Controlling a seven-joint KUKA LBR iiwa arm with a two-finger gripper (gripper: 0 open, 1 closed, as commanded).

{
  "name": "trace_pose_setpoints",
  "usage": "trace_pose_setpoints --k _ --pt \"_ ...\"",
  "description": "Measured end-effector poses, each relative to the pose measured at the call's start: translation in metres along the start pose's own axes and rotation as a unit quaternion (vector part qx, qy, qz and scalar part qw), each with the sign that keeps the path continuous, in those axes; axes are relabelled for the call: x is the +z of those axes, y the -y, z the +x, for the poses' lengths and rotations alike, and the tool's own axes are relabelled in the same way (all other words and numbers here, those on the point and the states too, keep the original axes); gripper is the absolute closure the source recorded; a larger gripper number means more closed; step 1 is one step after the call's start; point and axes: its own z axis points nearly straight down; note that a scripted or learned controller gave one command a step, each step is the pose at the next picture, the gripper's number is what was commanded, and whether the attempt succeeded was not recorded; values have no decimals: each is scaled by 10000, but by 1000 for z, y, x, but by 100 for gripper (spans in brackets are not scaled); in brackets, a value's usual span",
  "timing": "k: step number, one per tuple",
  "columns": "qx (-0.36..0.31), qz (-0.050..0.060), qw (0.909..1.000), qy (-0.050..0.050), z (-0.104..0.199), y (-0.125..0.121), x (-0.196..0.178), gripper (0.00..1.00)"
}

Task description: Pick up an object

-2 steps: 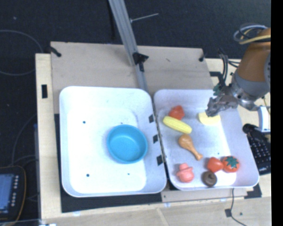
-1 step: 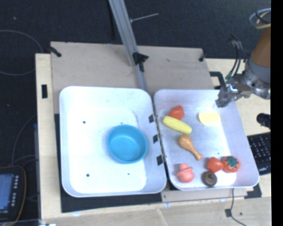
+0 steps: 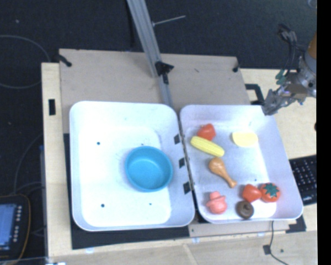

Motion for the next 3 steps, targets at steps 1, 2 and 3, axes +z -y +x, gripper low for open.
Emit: trace_pose_setpoints --k 1,2,3 --pt "-16 30 10000 3 38 13 7 100" --pt "-21 35 10000 -5 84 28 5 100" --pt "-15 44 10000 3 136 49 24 100"
